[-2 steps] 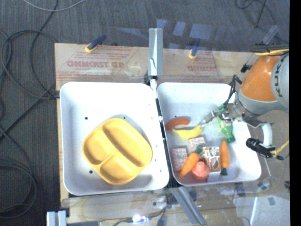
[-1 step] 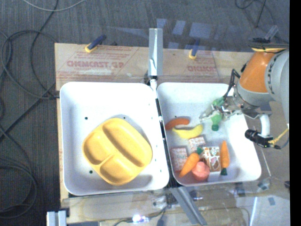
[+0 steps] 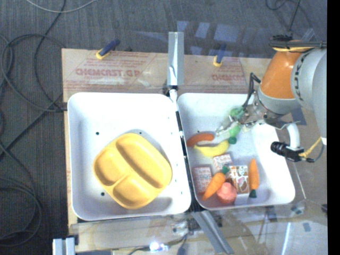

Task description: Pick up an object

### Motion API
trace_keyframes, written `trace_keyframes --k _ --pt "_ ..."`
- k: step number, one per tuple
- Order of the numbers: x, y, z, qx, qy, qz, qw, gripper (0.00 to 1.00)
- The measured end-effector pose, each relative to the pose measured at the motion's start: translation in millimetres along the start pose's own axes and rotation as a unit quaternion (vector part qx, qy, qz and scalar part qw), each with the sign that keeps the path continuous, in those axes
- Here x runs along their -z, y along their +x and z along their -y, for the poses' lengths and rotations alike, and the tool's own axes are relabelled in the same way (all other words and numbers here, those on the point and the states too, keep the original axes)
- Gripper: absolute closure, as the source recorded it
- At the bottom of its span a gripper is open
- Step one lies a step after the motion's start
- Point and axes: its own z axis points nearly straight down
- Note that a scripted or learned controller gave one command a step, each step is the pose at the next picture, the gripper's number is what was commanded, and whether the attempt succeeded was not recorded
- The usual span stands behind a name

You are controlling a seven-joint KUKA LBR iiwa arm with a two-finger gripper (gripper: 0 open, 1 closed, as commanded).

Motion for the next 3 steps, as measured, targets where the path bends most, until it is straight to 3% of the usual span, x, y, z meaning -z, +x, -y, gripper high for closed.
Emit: trace_keyframes --k 1,2,3 --pt "-30.3 -39.5 -32.9 0.035 -0.004 0.003 0.9994 0.00" --pt "-19.6 -40.0 -33.8 0.036 -0.004 0.005 0.9993 1.00" --pt "66.0 26.4 -63.8 0.000 -0.001 0.000 1.0000 1.00"
